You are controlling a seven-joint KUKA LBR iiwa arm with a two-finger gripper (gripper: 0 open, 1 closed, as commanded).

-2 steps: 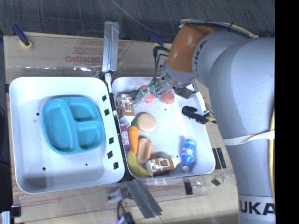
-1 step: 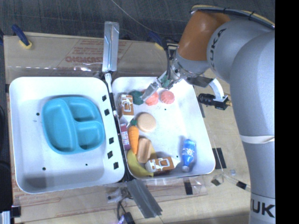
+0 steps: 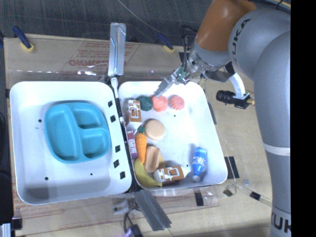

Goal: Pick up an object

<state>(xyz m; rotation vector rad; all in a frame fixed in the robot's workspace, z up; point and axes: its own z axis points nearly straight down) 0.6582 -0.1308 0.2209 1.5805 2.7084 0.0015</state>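
Camera view, looking down at a slant, showed two shallow white bins side by side on the bench. The left bin (image 3: 29, 147) held a light blue plastic tray with compartments (image 3: 78, 131), lying flat near its middle. The right bin (image 3: 210, 132) held the clutter of small items. Along its far side sat a dark green rounded object (image 3: 145, 102), a pink-red ball (image 3: 159, 102) touching it, and a second pink-red ball (image 3: 177, 102) just beside that one. Against the left wall stood a small brown and white carton (image 3: 133, 110). Below these lay a round tan bun-like piece (image 3: 154, 129), an orange carrot (image 3: 141, 147), a tan hot-dog-shaped roll (image 3: 151, 158) and a yellow banana (image 3: 143, 177) curled along the near corner. Another brown and white carton (image 3: 169, 174) lay on its side near the banana, and a blue and white bottle (image 3: 199, 163) lay near the right wall.

The grey arm with its orange band (image 3: 219, 19) reached in from the right. Its gripper (image 3: 162, 89) hung tilted over the far edge of the right bin, the tip just above the first pink-red ball and the green object. Whether the claw was spread or pressed together could not be told; nothing was seen between its tips.
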